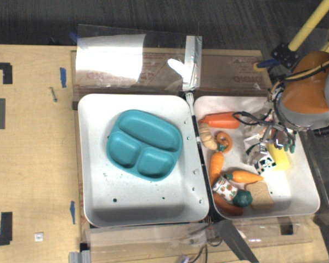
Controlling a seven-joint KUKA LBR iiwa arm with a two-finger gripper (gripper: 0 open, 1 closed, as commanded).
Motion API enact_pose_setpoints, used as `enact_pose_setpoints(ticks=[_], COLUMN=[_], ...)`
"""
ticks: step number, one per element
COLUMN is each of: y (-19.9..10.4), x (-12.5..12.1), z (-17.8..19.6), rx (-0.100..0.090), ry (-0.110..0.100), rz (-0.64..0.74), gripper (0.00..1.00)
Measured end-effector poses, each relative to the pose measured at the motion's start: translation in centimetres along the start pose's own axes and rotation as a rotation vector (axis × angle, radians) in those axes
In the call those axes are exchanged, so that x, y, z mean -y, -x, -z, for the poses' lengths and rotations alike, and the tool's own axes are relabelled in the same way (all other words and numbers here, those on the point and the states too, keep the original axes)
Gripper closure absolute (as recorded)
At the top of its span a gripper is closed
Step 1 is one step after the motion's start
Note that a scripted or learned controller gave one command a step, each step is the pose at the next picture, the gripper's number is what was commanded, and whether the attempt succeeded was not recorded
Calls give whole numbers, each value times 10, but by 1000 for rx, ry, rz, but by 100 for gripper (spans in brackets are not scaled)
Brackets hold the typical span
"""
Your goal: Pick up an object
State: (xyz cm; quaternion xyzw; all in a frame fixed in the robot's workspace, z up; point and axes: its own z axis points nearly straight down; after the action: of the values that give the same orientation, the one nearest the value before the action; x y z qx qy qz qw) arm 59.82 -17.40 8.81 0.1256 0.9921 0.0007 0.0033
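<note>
Two white bins sit side by side on the bench (33, 147). The left bin (93, 201) carries a teal divided plate (144, 144) at its middle. The right bin (301, 193) holds the pickable clutter: an orange carrot (222, 119) lying across its upper left, a tan shell-like toy (208, 139) just beneath it, a small orange ring piece (223, 142) beside that, a second carrot (216, 165) slanting down the bin's left side, a third carrot (245, 176) lower centre, a dark green ball-like toy (242, 198) near the bottom, and a small printed carton (225, 187) touching it.

The arm's orange band (310, 89) shows at the right edge of the frame, and the gripper (263, 147) hangs low over the right bin's upper right part, wrapped in cables. A yellow block (279, 156) and a black-and-white spotted piece (266, 163) lie right at its tip. Whether the jaws are wide, narrow or closed on anything cannot be told; wires and metal parts blur together there.

As for progress, the reach into the bin looks done and the gripper appears to be at grasp height. Nothing is visibly lifted clear of the bin floor, so a confirmed grip and the lift both remain.
</note>
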Motion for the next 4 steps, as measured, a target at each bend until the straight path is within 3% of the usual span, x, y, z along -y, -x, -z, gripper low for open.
enact_pose_setpoints(ticks=[1, 2, 3, 4], y=[-40, -37, 6, 3], x=[24, 22, 11, 11], z=[1, 14, 137, 130], rx=[2, 14, 12, -1], ry=[-2, -2, -1, -1], rz=[-13, -10, -2, -2], gripper=[0, 100, 100, 0])
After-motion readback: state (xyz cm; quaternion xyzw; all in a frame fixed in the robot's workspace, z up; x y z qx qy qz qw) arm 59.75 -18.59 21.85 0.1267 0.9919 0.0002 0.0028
